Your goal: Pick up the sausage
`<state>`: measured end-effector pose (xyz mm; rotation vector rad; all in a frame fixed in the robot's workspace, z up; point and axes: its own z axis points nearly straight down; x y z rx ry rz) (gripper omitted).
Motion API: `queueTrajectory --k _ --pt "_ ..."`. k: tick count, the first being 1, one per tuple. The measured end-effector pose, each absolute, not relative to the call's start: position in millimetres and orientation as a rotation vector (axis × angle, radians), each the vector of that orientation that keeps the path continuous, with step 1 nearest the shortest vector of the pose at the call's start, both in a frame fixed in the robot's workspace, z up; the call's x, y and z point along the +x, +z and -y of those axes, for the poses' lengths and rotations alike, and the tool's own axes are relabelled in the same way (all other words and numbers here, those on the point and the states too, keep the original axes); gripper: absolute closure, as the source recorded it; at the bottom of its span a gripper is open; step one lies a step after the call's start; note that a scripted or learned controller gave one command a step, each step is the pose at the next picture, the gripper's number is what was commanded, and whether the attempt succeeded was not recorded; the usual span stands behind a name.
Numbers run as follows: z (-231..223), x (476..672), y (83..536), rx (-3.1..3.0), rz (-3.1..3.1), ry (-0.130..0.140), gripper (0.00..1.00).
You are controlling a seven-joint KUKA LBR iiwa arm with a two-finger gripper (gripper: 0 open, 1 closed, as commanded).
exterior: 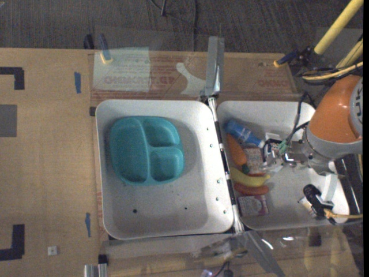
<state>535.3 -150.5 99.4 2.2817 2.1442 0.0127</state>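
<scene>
My gripper (271, 154) hangs over the right bin (288, 209), beside the banana (249, 179); I cannot tell my jaws' state. The sausage (251, 190) lies just below the banana, touching it.

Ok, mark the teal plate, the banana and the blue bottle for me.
plate (147, 150): camera view, centre where its dividers meet.
banana (249, 180): camera view, middle of the yellow curve.
bottle (242, 133): camera view, middle of its blue body.
</scene>
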Motion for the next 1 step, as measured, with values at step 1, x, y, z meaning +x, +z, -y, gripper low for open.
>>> queueTrajectory --k 1 --pt "101.7 481.4 88.3 2.275 -2.158 0.008 0.00"
